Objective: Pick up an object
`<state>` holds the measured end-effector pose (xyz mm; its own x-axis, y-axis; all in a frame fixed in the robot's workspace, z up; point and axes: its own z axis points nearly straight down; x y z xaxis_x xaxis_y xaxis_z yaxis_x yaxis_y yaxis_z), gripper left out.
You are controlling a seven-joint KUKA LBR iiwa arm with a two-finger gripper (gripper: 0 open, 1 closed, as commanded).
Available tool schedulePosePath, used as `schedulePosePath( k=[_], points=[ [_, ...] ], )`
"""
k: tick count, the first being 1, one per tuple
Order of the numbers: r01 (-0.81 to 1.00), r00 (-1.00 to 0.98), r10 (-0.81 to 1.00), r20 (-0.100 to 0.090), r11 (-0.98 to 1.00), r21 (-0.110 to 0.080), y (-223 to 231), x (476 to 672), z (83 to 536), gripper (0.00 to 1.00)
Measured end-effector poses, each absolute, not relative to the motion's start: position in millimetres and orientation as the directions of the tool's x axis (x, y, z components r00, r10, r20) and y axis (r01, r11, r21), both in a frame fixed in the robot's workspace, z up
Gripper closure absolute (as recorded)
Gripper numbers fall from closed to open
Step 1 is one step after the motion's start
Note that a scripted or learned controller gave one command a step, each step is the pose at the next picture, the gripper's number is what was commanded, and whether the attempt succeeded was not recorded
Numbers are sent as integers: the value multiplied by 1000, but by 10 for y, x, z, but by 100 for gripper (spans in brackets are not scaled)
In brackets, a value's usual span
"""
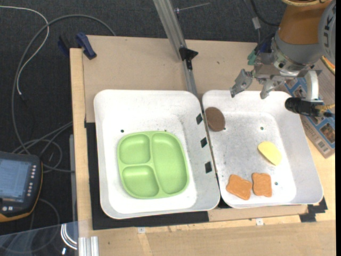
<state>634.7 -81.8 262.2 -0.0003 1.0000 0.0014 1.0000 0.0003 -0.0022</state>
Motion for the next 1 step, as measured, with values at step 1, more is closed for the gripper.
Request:
schedulePosePath(
  k=[1],
  points=[
    [1000, 2, 1000, 1, -2, -10, -989, 6573, 1462, 0]
  ],
)
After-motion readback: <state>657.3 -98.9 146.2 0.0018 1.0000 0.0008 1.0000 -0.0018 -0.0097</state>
